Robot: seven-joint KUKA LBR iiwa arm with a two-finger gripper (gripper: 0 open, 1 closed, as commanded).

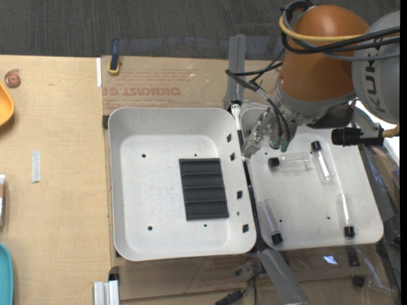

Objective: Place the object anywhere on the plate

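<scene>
The left bin offers wide bare floor all around the black ridged plate at its middle. The right bin is more crowded: clear tubes lie scattered across it, and the arm overhangs its far left corner.

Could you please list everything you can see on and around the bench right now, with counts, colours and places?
Shallow white plastic bins: two, white, side by side; left bin, right bin.
Ribbed black rectangular plate: one, black, centre of the left bin.
Clear plastic tubes with black caps: four, transparent, in the right bin;.
Brown cardboard sheet: one, brown, under and behind the bins.
Orange curved object: one, orange, left edge.
Teal object: one, teal, lower left corner.
Robot arm: one, grey and orange, from the right.
End effector: one, over the right bin's upper left corner.
</scene>
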